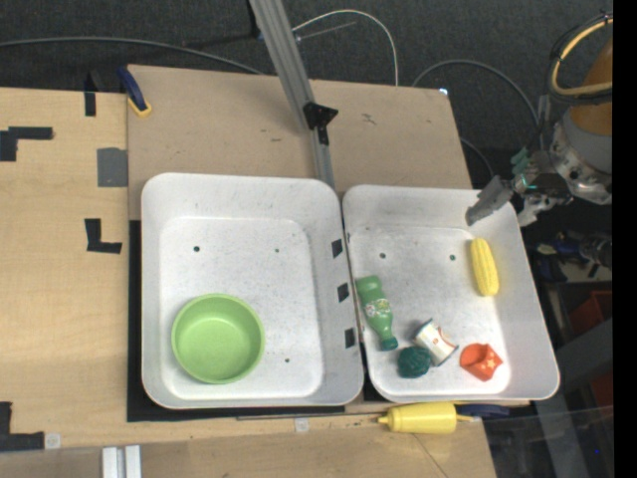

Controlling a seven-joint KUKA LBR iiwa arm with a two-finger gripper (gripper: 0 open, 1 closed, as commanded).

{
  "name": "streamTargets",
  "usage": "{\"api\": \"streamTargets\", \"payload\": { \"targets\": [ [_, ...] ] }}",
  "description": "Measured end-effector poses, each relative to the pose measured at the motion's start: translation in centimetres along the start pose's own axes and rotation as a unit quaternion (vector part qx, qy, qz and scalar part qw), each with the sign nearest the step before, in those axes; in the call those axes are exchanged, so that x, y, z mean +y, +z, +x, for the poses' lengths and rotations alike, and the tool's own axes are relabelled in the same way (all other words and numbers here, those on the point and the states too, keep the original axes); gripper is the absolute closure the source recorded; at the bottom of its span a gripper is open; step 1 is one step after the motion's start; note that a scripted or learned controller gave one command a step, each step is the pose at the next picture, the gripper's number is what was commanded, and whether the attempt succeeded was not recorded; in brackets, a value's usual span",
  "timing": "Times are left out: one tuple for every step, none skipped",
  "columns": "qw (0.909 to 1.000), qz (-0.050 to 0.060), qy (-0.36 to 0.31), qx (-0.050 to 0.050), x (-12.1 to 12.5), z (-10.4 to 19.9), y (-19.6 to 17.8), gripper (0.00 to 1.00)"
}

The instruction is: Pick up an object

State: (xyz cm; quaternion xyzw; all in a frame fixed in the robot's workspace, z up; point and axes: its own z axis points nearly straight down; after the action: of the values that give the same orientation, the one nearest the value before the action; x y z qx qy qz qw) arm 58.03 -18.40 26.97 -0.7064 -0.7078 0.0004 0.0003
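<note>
Objects to choose from lie almost all in the right bin (418, 232), and none of them is lifted yet, so the whole pick is left to do. Nearest, at the bottom edge of the frame, a yellow bottle (423, 418) lies on its side just outside that bin's lower rim. Inside, along the lower part, sit a red piece (481, 360), a dark green lump (414, 362) and a small white cup (435, 340) tipped over, the cup touching or just beside the lump. A little higher, near the bin's left wall, lies a green bottle (376, 312). The left bin (249, 227) carries one green bowl (218, 338) in its lower left corner. Further up the right bin, near its right wall, a yellow corn cob (484, 266) lies apart from the rest. Just above it, over the bin's upper right corner, hangs the gripper (490, 205); nothing is seen in the claw, and whether it is released or clenched cannot be told. By my judgement the corn cob is the likeliest target, being closest, and the descent and closing remain. Both bins rest on a wooden board (229, 127); beyond stand a slanted metal pole (284, 48), loose cables (348, 18) and dark flooring.
</note>
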Motion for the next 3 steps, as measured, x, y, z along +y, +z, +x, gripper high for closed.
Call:
{"api": "streamTargets", "payload": {
  "targets": [
    [1.0, 0.0, 0.0, 0.0, 0.0, 0.0, 0.0, 0.0],
    [1.0, 0.003, 0.001, 0.0, -1.1, 0.0, 5.7, 0.0],
    [1.0, 0.003, 0.0, 0.0, -0.3, 0.5, 11.5, 0.0]
  ]
}}
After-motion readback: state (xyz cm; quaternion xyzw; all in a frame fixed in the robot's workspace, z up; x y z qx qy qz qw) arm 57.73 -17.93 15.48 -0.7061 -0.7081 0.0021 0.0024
